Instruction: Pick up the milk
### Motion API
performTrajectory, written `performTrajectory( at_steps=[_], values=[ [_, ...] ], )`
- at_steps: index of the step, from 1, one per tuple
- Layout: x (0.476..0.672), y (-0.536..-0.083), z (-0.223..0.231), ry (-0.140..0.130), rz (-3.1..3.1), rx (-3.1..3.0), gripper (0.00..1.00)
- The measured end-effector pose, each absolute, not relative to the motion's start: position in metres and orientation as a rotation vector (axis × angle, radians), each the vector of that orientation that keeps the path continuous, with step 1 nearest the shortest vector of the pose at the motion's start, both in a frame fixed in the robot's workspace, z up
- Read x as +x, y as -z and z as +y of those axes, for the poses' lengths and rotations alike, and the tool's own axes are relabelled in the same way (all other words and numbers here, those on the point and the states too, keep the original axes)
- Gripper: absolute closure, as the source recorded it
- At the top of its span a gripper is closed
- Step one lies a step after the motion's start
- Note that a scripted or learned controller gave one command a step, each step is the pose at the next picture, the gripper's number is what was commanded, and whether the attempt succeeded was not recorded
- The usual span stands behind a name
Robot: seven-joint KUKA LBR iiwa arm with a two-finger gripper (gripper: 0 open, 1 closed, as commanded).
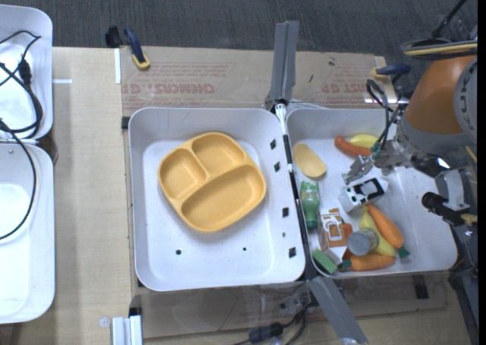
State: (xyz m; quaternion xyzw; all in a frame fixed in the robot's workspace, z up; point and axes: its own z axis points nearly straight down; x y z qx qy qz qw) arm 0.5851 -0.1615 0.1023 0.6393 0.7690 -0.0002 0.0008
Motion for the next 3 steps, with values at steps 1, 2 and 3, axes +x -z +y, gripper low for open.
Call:
performTrajectory(
  at_steps=[1, 2, 3],
  values=[
    [0.585, -0.112, -0.162, 0.0, 2.41, 2.011, 1.0],
    [0.585, -0.112, -0.162, 0.001, 2.411, 2.01, 0.0],
    [0.582, -0.227, -0.127, 0.0, 2.553, 1.829, 0.0]
  ],
)
